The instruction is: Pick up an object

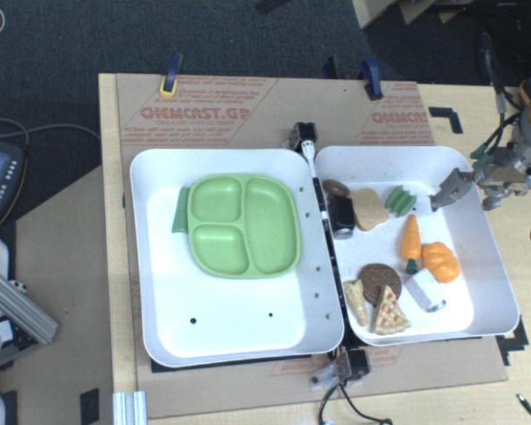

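Open, empty gripper (467,189) just beyond the carrot (411,237), toward the right bin's (496,273) rim

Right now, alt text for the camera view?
The gripper hangs over the right bin, near its far right corner, above toy food including a carrot and pizza slice. The left bin holds a green divided plate.

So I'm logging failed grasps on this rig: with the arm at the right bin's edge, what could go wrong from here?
The toy food is crowded: the carrot touches the orange pumpkin, so the gripper might nudge both and lift neither. The pizza slice overlaps the brown cookie and lies flat, so fingers could slide off. The gripper hangs near the right bin's far wall and could clip it.
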You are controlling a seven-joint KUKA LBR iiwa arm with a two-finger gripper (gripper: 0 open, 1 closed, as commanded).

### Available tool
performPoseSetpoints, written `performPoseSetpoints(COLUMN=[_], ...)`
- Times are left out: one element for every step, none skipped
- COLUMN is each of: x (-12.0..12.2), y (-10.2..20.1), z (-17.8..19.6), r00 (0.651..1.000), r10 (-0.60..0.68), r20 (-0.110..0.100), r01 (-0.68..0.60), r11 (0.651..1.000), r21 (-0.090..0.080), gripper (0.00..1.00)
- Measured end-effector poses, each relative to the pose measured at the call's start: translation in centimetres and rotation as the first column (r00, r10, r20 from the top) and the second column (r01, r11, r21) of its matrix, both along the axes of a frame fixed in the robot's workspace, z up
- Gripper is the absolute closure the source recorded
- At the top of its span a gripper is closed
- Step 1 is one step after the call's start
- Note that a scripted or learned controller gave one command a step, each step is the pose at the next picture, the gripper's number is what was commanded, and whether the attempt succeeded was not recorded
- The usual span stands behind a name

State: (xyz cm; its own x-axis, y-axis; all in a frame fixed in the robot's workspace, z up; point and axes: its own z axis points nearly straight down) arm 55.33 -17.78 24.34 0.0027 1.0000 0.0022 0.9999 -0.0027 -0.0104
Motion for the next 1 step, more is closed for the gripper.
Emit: performPoseSetpoints(x=[0.23], y=[0.01], z=[0.57], r00=[1.0], r10=[0.003], r20=[0.011], r01=[-0.003], r11=[1.0], r21=[-0.003], gripper=[0.0])
